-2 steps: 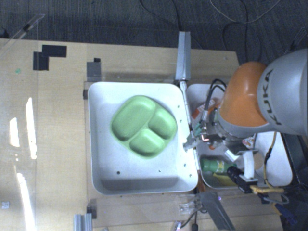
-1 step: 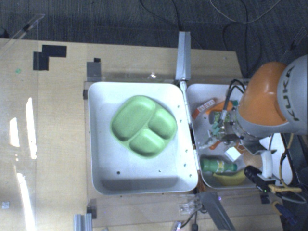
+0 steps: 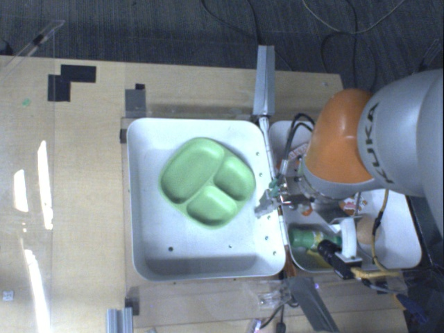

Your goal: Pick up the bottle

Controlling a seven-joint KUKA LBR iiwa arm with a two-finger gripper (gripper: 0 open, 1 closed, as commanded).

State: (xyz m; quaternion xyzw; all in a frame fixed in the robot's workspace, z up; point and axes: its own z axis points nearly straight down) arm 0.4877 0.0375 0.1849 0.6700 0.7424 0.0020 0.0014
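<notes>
You will find the arm [image 3: 388, 137] entering from the right of the frame, its grey casing and orange band [image 3: 340, 141] hanging over the right bin [image 3: 399, 248] and covering most of it. The gripper [image 3: 305, 210] sits below the orange band, low over that bin, in a cluster of cables and fittings just right of the wall between the two bins. You cannot tell from this view whether it is spread or closed, as the wrist hardware hides it.

The bottle [image 3: 309, 240] lies on its side in the lower part of the right bin, just below the gripper. You can see a green body, with a yellowish section and a dark end toward the right. Whether the gripper touches the bottle cannot be judged; nothing is seen clamped.

The left bin [image 3: 142, 241] occupies the centre of the frame. In it rests a green divided tray [image 3: 208, 180] with three rounded compartments, placed toward the bin's upper right and turned at an angle.

Both bins stand on a pale wooden bench [image 3: 69, 186]. A grey metal bar [image 3: 263, 82] rises from the gap between the bins toward the top of the frame. Black cables [image 3: 236, 9] loop over the dark floor at the top.
</notes>
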